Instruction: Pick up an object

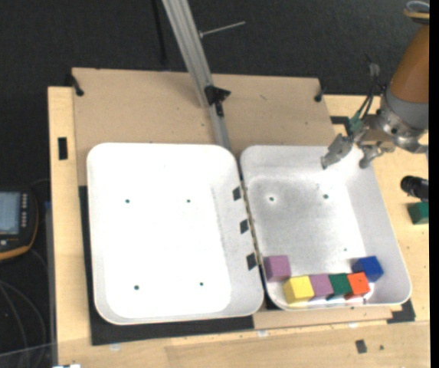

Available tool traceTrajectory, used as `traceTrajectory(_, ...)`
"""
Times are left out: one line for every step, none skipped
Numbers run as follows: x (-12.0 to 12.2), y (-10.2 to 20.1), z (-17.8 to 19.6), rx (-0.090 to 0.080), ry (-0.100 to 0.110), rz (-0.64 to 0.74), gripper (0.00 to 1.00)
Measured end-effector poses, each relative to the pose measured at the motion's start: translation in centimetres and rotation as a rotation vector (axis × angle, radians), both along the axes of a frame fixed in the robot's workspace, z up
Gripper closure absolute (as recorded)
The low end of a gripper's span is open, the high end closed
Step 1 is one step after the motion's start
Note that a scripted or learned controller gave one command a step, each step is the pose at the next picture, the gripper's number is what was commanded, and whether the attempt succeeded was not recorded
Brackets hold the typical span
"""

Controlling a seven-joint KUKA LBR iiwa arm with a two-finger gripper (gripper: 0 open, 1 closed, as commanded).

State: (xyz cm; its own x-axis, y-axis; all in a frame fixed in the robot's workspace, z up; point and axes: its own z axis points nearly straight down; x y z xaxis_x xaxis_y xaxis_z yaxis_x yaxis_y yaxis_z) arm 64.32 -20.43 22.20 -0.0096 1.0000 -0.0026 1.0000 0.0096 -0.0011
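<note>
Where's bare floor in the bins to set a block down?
The left bin has bare floor throughout. In the right bin, the floor from under the gripper down to mid-bin is bare. The near edge is crowded: purple, yellow, green, orange and blue blocks.

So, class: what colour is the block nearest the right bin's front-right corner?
Blue block, best in the camera view.

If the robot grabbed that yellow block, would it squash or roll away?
The yellow block looks like a solid, flat-sided cube, so it probably stays stiff and sits rather than rolls. It is packed against a purple block and the bin's rim, so a push might jam it.
</note>
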Motion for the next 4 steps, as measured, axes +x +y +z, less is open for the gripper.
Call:
traceTrajectory(0.1,-0.1,1.2,-0.003,-0.003,0.007,1.00)
traceTrajectory(0.8,4.3,-12.3,0.003,0.004,-0.006,1.00)
traceTrajectory(-4.1,10.0,-12.5,0.003,0.000,-0.004,1.00)
traceTrajectory(-9.4,11.6,-12.3,0.001,-0.007,-0.012,1.00)
